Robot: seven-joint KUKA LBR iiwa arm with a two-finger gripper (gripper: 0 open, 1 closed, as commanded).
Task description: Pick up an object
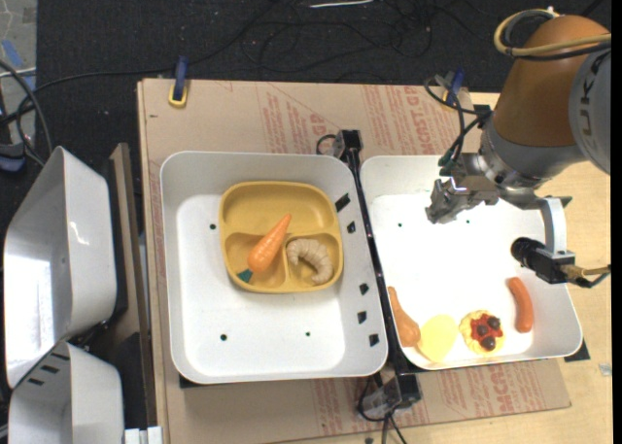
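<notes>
Gripper [449,201] hangs over right bin [466,262] near back wall; finger spread unclear, nothing visibly held. Approach step. Next: reach forward, descend on sausage [523,303].

- I see my arm [549,92] as a bulky rounded body, grey with a glossy orange band above the wrist
- A yellowish cable loops over the top of the orange band, and thin dark cables run down its left side toward the wrist
- Below the band, the wrist narrows into a grey metal collar
- My gripper [449,201] is a small dark grey metal cluster, angular and blocky, just left of that collar
- Grey lettering shows on the shell right of the band, too cropped to read
</notes>
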